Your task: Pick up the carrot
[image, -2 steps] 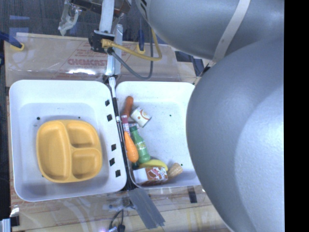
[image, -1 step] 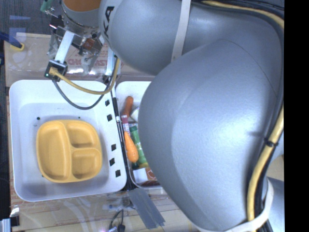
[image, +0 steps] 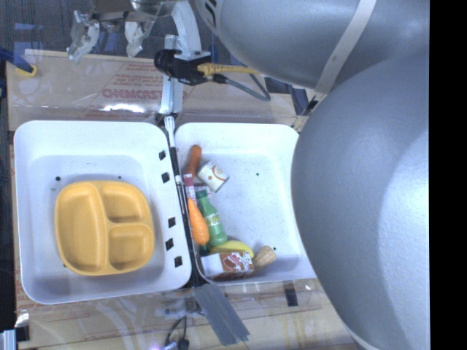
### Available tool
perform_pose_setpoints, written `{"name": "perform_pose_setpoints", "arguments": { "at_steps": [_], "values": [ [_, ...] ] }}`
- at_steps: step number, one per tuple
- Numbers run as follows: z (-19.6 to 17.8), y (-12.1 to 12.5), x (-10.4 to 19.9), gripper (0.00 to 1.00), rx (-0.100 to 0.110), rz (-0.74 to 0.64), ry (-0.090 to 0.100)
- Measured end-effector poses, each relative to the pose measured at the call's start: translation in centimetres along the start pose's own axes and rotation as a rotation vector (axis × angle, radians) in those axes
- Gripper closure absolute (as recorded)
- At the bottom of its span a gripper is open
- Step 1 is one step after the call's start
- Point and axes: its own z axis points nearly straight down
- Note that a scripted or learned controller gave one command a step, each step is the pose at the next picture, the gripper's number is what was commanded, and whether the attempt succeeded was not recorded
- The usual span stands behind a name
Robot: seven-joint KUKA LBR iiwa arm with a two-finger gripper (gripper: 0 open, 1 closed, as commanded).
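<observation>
Looming closest to the lens, the grey arm [image: 365, 159] fills the frame's right side, its bulk covering the right edge of the right bin [image: 248, 133] and sweeping up over the bench's [image: 87, 71] far edge. At top left, beyond the bins, the gripper [image: 104, 41] hangs over the bench with its pale fingers [image: 80, 39] spread apart and nothing between them.

Taking the right bin as the landmark, the carrot [image: 198, 223] lies inside it along its left wall, roughly halfway down, orange and pointing lengthwise along that wall. A green bottle [image: 211, 221] lies just beside the carrot, touching it on the side away from the wall. Toward the far end of the same wall sits a brown sausage-shaped item [image: 194, 159], and next to it a small tipped can [image: 212, 176] with a white and red label. In the bin's near left corner cluster a banana [image: 235, 247], a brown packet [image: 230, 263] and a tan piece [image: 265, 255], all close together below the carrot's near end.

Left of the right bin, the second bin [image: 29, 283] holds a yellow divided tray [image: 104, 227], lying flat at its middle. The gripper sits well apart from the carrot.
</observation>
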Motion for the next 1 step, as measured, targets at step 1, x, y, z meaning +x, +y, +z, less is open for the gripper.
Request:
{"name": "perform_pose_setpoints", "arguments": {
  "at_steps": [1],
  "values": [
    [14.60, -3.52, -1.47, 0.00, 0.007, 0.138, -0.002]
  ]
}}
